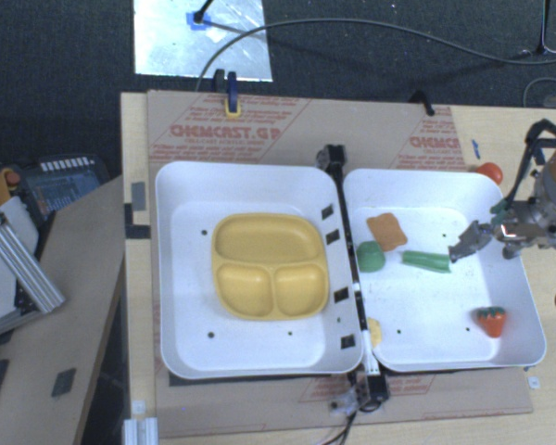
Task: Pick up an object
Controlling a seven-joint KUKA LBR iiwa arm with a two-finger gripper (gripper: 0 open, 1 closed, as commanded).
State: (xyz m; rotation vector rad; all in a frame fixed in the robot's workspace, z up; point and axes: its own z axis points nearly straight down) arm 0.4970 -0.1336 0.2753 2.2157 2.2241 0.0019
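- On the left side of the bench we see a shallow white bin (181,248), and a yellow plastic plate with three compartments (269,265) lies flat near its middle.
- Between the two bins we see a row of small black clips (334,237) along the shared wall.
- Just right of that wall, in the right-hand shallow white bin (519,346), we see a small pale yellow piece (374,331) lying against the bin's left wall near the front.
- Further back we find a round green toy (371,257), with a flat orange-brown square piece (386,231) touching it from behind.
- Just beside the round toy, to its right, a long green pod-shaped toy (426,261) lies on the bin floor, tilted slightly.
- At the right end of that pod we see the grey two-finger gripper (463,246), reaching in from the right; its tips sit near the pod's end, but we cannot tell how wide the jaws stand or whether they touch it.
- Near the front right corner lies a red strawberry-like toy with a green top (490,321), well apart from the gripper.
- Behind the bin's rear right corner we see a red-orange round object (488,171) on the bench.
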